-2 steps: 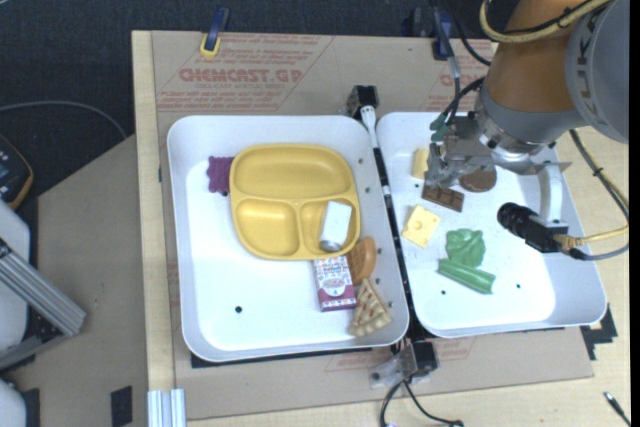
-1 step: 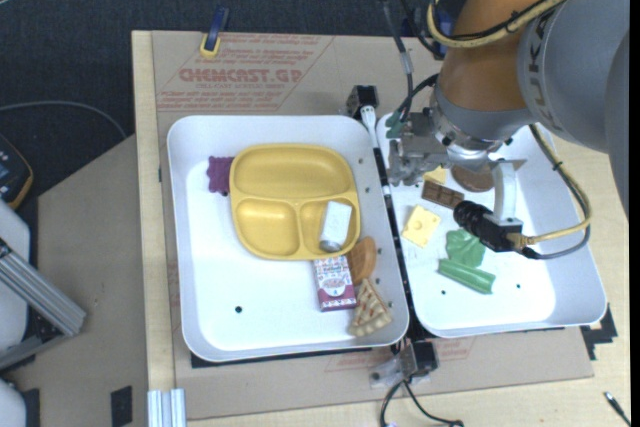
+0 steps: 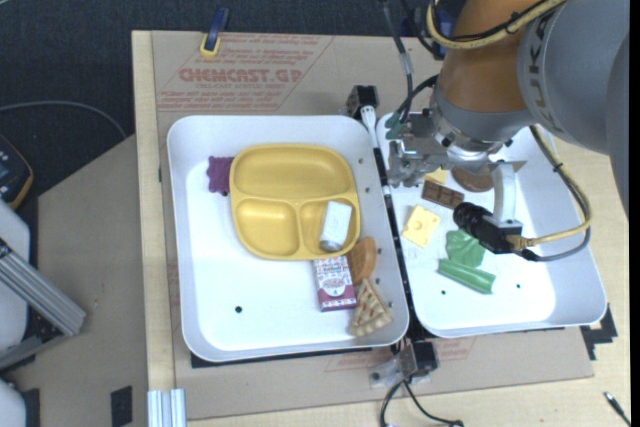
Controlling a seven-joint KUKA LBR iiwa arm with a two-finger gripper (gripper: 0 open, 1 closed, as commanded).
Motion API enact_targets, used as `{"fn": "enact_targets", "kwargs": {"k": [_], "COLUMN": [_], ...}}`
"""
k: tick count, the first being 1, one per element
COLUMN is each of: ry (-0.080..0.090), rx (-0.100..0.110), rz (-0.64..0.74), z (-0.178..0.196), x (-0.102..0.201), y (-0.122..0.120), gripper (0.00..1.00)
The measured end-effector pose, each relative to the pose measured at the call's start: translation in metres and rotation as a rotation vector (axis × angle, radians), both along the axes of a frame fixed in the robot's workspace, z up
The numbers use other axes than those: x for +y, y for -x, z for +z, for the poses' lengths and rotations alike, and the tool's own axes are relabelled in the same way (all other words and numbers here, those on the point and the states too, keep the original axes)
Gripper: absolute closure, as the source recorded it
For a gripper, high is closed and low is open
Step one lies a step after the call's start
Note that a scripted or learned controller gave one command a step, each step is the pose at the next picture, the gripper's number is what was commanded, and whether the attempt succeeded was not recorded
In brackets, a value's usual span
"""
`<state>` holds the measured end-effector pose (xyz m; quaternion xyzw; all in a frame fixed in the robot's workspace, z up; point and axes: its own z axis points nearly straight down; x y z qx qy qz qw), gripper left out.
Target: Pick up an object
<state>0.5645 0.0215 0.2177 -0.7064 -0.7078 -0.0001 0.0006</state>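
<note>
a: where's the gripper (image 3: 432, 173) at?
b: low in the right white bin (image 3: 560, 300), near the pale yellow cheese-like wedge (image 3: 421, 226) and green plastic piece (image 3: 467, 262). grip state, can't tell.

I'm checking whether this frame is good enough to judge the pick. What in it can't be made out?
- Hand: the grey and orange wrist above covers it in the camera view, so its fingers and any hold stay hidden.
- Brown items in the right bin: partly under the arm, too little visible to identify.
- Purple object in the left bin: mostly behind the yellow tray.
- Print on the small red packet: too small to read.
</note>
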Motion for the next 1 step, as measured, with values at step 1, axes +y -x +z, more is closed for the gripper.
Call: {"fn": "enact_targets", "kwargs": {"k": [1], "ry": [0.001], "rx": [-0.002], "rz": [-0.002], "z": [-0.0004], "x": [-0.0069], "y": [-0.0058], "gripper": [1.00]}}
